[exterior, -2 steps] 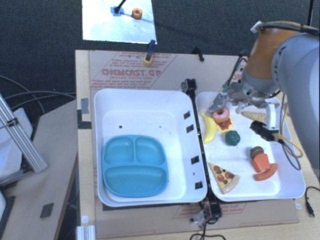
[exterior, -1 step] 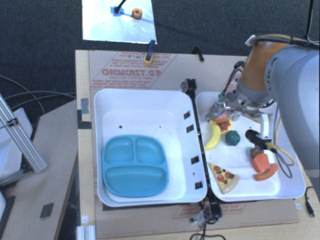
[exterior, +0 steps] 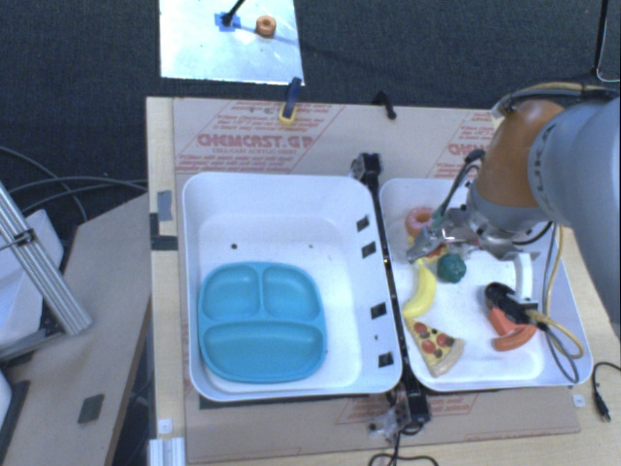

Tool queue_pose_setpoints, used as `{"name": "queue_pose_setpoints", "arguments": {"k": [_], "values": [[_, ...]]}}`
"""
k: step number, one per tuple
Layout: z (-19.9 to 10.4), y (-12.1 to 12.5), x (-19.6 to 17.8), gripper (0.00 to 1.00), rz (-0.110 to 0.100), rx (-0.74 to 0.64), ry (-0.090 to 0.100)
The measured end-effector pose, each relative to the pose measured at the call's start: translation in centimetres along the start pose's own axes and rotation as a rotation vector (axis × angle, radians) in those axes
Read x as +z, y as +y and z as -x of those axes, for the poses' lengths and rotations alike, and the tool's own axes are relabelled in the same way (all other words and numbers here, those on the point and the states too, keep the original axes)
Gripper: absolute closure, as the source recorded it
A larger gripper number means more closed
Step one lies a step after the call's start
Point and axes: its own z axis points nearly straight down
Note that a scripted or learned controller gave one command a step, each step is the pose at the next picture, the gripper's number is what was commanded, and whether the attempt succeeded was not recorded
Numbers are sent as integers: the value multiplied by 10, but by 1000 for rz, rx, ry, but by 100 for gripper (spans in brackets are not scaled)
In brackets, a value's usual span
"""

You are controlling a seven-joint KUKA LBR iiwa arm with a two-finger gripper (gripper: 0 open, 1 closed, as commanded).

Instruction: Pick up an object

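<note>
My gripper (exterior: pixel 437 244) hangs low over the upper middle of the right bin (exterior: pixel 558 357). A teal ball (exterior: pixel 452 268) lies just below and to the right of it, very close. To the gripper's upper left sits a pink-orange ring (exterior: pixel 418 219). A yellow banana (exterior: pixel 421 292) lies right beneath it, near the bin's left wall. At the front are a pizza slice (exterior: pixel 437 346) and an orange-red sausage (exterior: pixel 514 337). I see nothing gripped.
The left bin (exterior: pixel 281 202) holds a blue divided plate (exterior: pixel 260 320). A black divider strip (exterior: pixel 380 260) runs between the bins. The arm's grey body and orange band (exterior: pixel 519 158) cover the right bin's back right part.
</note>
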Motion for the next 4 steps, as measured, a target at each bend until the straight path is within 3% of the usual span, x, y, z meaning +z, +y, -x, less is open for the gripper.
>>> {"name": "queue_pose_setpoints", "arguments": {"k": [1, 2, 3, 4], "values": [[0, 3, -12, 100, 6, -2, -1], [-9, -104, 0, 100, -3, 2, 1], [-113, -117, -105, 100, 13, -15, 5], [-127, -118, -144, 100, 9, -7, 0]]}}
